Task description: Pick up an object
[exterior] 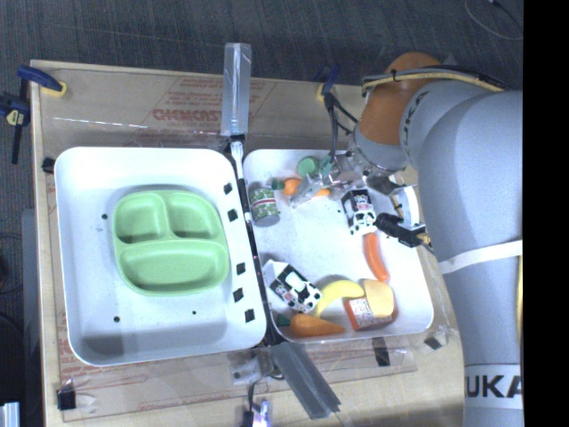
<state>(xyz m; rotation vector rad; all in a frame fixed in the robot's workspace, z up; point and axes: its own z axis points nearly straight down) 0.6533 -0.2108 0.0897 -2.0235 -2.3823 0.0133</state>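
- We see the arm [462,176] reaching in from the right over the right bin [418,314]; part of its maker's name, "UKA", reads in white near its base.
- The bench [133,96] carries reddish printed lettering above the left bin [80,327], too faint for us to read.
- The left bin holds a green tray [169,238] with three compartments.
- The right bin holds the candidates for picking: a banana [333,294], a carrot [313,326] and a labelled yellow block [369,305] along the near wall, an orange sausage [376,258] lying lengthwise toward us, and a small can [263,203] by the divider.
- The end effector [356,189] hangs over the bin's far right part; we cannot tell how it is set.
- A black-and-white toy [360,213] sits just below it, in our judgement the nearest target, with the sausage next toward us.
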